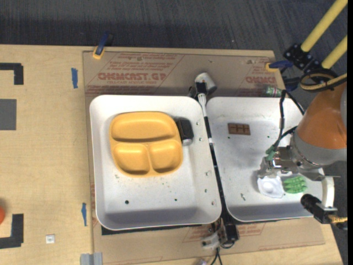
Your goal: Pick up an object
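While the arm [325,131] reaches low into the right bin [242,164], its gripper [278,167] stands over a white and green object [281,185] near that bin's front right corner; the jaws' state cannot be told. Step: approach to grasp. Next: close squarely, then lift.

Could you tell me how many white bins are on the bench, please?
2: the left bin holds a yellow tray; the right bin holds a brown block.

One fixed camera looks down aslant, apparently mid-range, over both bins [99,148].
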### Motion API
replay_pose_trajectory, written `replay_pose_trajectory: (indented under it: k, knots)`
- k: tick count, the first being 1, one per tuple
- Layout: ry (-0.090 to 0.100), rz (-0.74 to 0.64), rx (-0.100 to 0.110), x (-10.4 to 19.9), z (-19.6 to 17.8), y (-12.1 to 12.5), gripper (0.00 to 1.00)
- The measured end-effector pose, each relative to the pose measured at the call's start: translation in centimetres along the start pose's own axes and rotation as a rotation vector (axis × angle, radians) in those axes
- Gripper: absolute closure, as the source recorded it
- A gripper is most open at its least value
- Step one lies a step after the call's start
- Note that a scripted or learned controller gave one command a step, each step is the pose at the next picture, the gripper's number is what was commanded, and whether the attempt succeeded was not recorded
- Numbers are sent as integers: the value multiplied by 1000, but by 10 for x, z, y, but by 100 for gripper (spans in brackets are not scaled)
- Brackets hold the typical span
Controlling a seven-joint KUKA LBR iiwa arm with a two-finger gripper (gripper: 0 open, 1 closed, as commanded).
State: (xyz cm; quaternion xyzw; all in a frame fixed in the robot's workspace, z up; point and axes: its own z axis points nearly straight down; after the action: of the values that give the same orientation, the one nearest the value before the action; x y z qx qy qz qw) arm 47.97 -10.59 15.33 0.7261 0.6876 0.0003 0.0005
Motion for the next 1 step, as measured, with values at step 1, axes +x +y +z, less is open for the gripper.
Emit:
replay_pose_trajectory:
  k: [1]
  knots:
    - [-1, 264, 0, 10, -25, 0, 100]
